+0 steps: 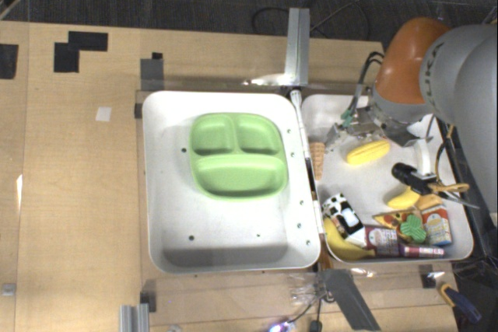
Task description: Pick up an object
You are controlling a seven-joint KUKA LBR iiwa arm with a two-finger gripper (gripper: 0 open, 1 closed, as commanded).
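Left bin [167,190]: green divided plate [236,154]. Right bin [327,113]: tool [354,123] low at far end, jaw state unclear (cannot tell); yellow corn-like piece [367,152] just right and nearer, long axis roughly left-right; clutter [405,233] at near end.

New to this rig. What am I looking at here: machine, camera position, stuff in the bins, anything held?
One fixed camera looks down at a slant on a bench with two white bins. The grey arm with an orange band reaches in from the right; its hand sits low in the right bin, near a yellow object. Whether it grips anything cannot be told. The left bin holds a green tray. The right bin also holds a small pile of toys along its near side.
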